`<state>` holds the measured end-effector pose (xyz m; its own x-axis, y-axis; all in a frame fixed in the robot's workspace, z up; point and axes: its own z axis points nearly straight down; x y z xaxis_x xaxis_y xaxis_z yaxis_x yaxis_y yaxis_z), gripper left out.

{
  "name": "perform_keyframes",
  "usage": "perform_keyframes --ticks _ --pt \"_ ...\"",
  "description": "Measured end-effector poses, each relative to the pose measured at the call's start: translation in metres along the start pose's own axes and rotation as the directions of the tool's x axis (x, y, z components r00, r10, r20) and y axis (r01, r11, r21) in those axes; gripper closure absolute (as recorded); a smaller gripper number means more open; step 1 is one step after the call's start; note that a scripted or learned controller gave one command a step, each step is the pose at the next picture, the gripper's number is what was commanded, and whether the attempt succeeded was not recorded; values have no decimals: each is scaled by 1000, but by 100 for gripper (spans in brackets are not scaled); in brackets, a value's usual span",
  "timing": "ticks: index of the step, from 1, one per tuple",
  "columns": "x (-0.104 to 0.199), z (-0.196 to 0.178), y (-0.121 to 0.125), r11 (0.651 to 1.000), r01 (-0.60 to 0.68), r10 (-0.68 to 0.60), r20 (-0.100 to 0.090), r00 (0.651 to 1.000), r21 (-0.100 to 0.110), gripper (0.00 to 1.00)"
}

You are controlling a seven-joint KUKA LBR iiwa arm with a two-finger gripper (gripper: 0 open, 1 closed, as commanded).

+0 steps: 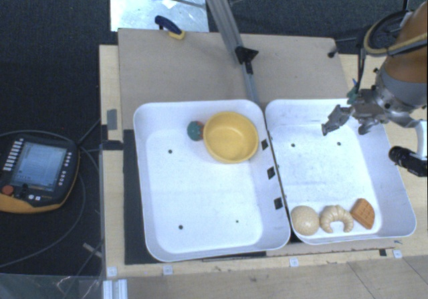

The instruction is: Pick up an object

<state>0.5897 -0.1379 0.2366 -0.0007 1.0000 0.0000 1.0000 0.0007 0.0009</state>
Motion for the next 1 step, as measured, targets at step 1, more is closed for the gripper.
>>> perform_keyframes --ticks 1 --pt "-9 47 -4 1000 -1 1 0 1000 4 0"
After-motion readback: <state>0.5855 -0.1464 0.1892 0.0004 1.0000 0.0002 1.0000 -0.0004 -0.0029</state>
